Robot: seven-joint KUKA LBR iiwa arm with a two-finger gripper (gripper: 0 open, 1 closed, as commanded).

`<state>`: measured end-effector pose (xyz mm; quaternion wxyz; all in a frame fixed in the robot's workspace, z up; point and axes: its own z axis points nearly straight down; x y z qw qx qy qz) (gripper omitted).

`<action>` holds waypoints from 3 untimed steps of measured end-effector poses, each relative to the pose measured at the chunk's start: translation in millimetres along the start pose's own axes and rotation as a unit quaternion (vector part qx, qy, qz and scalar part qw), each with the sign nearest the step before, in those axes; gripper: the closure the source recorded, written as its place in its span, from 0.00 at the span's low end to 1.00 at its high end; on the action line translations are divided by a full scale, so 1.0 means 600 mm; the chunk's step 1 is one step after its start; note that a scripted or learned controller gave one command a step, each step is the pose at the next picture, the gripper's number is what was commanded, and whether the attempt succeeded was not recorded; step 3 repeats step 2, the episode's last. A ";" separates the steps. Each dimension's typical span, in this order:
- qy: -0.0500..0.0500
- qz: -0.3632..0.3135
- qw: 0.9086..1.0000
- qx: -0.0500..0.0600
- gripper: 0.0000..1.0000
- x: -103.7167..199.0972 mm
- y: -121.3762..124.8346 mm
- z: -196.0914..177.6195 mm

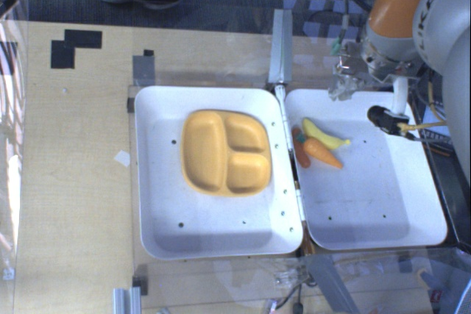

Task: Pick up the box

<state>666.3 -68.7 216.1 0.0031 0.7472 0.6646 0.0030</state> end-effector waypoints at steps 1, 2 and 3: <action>0.000 -0.033 0.999 0.002 1.00 -0.041 0.007 0.179; -0.001 0.253 0.967 0.001 1.00 -0.121 -0.006 0.214; -0.001 0.253 0.967 0.001 1.00 -0.121 -0.006 0.214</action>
